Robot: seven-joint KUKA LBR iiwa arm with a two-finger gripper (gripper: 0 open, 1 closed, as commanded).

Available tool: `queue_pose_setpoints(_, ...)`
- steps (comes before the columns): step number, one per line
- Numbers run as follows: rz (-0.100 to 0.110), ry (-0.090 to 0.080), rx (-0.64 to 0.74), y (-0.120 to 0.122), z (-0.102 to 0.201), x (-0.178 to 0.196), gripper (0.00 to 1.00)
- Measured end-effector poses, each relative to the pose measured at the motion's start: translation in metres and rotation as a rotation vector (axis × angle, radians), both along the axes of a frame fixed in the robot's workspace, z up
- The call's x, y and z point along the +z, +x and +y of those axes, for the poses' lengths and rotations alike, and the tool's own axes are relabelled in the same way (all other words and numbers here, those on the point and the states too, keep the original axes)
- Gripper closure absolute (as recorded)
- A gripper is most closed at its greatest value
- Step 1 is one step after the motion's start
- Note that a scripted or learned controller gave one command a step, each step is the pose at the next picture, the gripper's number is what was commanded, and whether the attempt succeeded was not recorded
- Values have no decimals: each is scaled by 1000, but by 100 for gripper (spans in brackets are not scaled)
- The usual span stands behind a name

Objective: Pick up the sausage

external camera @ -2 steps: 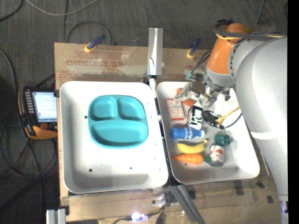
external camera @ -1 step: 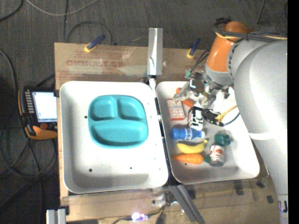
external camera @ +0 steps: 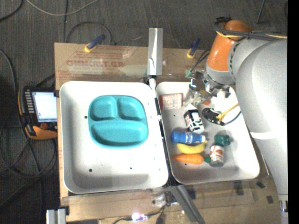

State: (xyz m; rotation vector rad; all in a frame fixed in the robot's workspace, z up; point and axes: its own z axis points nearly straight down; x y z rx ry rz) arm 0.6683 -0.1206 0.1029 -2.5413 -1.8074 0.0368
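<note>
Where it reaches in — gripper (external camera: 200, 96) over right bin (external camera: 243, 169)

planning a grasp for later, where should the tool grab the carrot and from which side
Probably take the carrot at mid-body, coming straight down from above and closing across its width. It lies flat and long, left to right in the view; the banana crowds its far side and the can its leafy end.
</note>
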Motion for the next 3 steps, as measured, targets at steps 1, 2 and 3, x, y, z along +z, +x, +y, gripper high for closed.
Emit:
queue_pose_setpoints(1, -28, 4, 499, -19, 33, 77, 100)
queue_pose_setpoints(2, -29, 6, 493, -49, -6, 4, 100)
queue_pose_setpoints(3, -29, 6, 492, -49, -6, 4, 0)
